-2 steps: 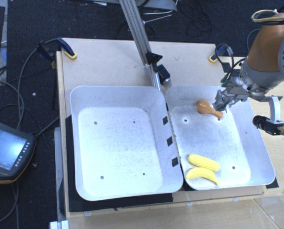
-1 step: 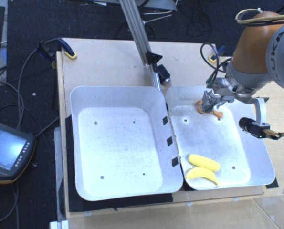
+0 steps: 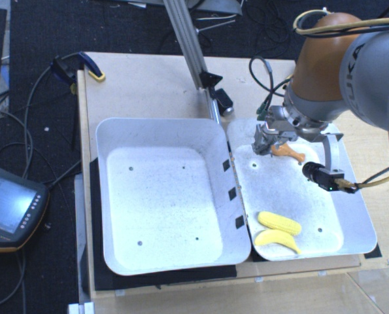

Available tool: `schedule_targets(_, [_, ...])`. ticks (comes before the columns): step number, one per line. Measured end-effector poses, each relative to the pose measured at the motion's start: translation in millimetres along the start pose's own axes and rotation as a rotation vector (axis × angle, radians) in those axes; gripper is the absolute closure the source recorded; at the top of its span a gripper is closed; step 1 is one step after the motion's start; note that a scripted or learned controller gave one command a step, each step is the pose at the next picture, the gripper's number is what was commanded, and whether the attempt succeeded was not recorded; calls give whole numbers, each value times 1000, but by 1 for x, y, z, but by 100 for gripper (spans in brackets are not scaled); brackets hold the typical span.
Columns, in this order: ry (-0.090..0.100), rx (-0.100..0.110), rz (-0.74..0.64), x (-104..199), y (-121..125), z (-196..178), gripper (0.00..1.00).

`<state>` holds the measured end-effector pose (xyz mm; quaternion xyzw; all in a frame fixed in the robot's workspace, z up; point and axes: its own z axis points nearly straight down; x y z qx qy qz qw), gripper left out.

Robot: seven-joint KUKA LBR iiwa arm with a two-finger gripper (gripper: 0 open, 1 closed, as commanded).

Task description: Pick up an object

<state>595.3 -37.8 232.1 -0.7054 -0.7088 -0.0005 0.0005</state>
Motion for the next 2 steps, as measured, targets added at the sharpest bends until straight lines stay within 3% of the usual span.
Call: schedule_targets(2, [0,1,0,111,-26,13,100])
